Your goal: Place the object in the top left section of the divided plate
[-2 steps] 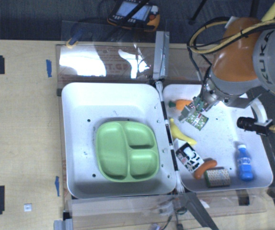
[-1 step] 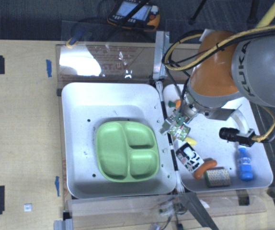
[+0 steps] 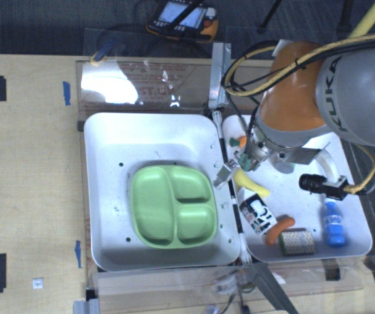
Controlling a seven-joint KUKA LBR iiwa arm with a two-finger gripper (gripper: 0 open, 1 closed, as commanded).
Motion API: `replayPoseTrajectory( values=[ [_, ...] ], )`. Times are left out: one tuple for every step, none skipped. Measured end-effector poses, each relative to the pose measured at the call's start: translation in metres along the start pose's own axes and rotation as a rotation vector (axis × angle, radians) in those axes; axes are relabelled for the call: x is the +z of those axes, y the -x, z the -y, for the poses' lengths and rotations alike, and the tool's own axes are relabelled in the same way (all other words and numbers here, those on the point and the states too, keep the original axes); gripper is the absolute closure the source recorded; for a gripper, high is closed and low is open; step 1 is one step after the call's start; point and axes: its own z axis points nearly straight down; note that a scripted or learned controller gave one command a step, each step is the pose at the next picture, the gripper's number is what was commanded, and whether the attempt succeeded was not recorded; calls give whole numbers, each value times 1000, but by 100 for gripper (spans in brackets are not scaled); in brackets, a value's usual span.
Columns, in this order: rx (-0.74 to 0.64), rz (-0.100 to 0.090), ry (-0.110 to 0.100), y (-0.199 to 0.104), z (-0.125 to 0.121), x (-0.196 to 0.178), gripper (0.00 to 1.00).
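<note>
A: Materials first. The counter (image 3: 24, 195) is pale wood-grain board with black angle marks and bits of blue tape. Two shallow white bins, smooth plastic, rounded corners. The left bin (image 3: 109, 142) carries a green divided plate (image 3: 172, 205), matte, rounded-square, with one long section on its left and two smaller ones on its right.

B: Anything in the plate's sections?

A: Bare green is what I see. The loose items lie in the right bin (image 3: 357, 241): a yellow banana-shaped piece (image 3: 251, 184) just below the gripper, a black-and-white printed packet (image 3: 255, 214) near the divider, an orange-red sausage shape (image 3: 279, 229) touching a grey textured block (image 3: 296, 242), and a blue bottle (image 3: 334, 224) farther right. A small orange bit (image 3: 242, 140) sits at the far side by the wrist.

B: Gripper?

A: The gripper (image 3: 240, 164) hangs over the right bin's left edge, beside the divider. The arm (image 3: 344, 97) is grey with an orange band; "KU" reads on the casing. Open or closed, I cannot tell.

B: Writing on the packet?

A: Bold white-on-black marks, too small to read.
</note>
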Motion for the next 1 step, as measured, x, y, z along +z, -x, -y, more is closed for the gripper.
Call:
replayPoseTrajectory(
  values=[
    [116, 2, 2, -56, -41, 0, 0]
  ],
)
